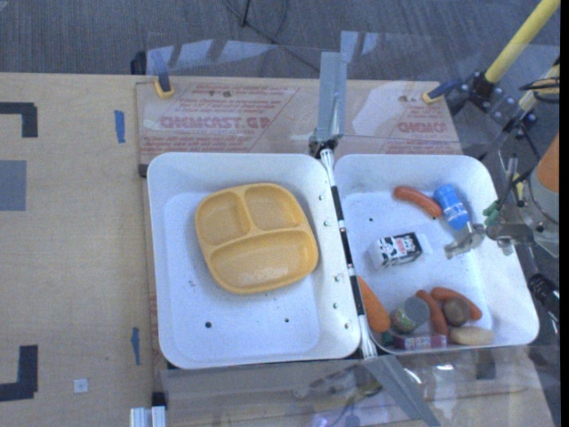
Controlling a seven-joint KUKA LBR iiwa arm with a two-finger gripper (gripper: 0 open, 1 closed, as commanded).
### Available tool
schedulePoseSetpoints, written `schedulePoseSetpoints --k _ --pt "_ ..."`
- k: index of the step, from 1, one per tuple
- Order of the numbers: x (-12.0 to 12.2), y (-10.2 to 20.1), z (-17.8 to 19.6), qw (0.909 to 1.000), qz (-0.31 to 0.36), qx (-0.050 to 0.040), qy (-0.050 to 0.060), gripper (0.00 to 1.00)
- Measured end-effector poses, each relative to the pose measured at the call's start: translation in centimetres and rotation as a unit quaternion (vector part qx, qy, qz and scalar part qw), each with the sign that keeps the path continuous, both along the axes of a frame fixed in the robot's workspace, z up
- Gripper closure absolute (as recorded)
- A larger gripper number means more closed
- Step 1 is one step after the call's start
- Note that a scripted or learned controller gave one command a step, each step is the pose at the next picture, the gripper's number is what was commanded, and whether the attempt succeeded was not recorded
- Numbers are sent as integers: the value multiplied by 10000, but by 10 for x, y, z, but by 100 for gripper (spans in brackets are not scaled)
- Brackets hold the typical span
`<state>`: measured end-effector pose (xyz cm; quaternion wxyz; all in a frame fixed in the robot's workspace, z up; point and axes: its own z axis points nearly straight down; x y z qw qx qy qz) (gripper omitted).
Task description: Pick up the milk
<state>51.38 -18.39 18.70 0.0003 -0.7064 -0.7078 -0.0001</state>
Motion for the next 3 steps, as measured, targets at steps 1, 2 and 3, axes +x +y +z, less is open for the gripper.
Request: schedulePoseSetpoints --k 1,2,3 --pt "70 41 -69 9820 -1890 -6 -2 0" --pt "52 92 -101 9881 -1536 3 -13 0" --pt "54 91 -88 9880 -1543 4 -51 100"
